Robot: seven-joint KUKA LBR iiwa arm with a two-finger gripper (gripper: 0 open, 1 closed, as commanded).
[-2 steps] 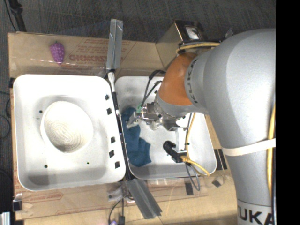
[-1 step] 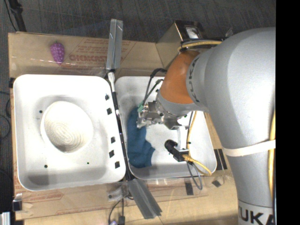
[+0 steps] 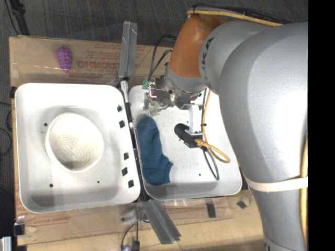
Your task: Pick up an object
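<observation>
A blue cloth (image 3: 152, 150) lies crumpled along the left side of the right bin (image 3: 209, 184), reaching from near the gripper down toward the bin's front. My gripper (image 3: 152, 102) hangs over the back left part of that bin, just above the cloth's upper end. Nothing shows between it and the cloth that tells of a hold. A white, ribbed, dome-shaped object (image 3: 75, 140) rests in the middle of the left bin (image 3: 31, 192).
A purple knobbly object (image 3: 64, 58) lies on the cardboard behind the left bin, outside both bins. A grey bar (image 3: 127, 48) stands up at the divider between the bins. The arm's large grey body covers the right side of the right bin.
</observation>
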